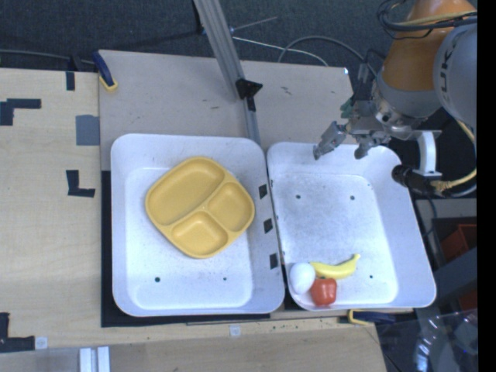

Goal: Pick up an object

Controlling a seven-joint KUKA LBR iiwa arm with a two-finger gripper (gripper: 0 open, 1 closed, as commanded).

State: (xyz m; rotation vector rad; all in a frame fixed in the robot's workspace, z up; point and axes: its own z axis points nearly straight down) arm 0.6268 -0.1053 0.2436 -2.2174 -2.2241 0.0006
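Near corner of right bin: three small things huddle where the bin's left wall meets its front rim — a white egg, a red pepper-like piece and a yellow banana. The egg and the red piece touch; the banana lies just above them, curving up to the right.
Gripper: the gripper hangs over the far rim of the right bin, its two fingers spread wide apart with nothing between them; one dark fingertip points down-left, the other sits to its right.
Arm: the grey arm with its orange band comes in from the upper right, cables looping around it.
Right bin: the right bin is white with a speckled floor, and the gripper stands well apart from the three things at the near corner.
Left bin: the left bin holds a yellow divided plate with three compartments, lying tilted near the bin's middle.
Between bins: the two bins' inner rims touch.
Bench: the tan bench carries a slanted metal rail behind the bins.
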